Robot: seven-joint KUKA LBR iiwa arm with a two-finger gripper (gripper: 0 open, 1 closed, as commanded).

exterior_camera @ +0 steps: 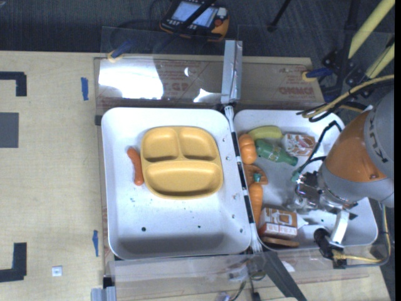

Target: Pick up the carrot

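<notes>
A small brown box (279, 224) lies nearest, left of my claw (305, 190); whether my claw is open, I cannot tell. The carrot (255, 196) lies further left against the bin's wall (243, 187). Probably light, stiff, smooth plastic; I'd grip mid-body, across.

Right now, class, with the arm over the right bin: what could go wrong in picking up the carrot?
1. The carrot lies against the bin's left wall, leaving little room for a finger on that side.
2. The small box sits just beside it and may get knocked or grabbed instead.
3. The gripper sits right of the carrot and must cross crowded items.
</notes>
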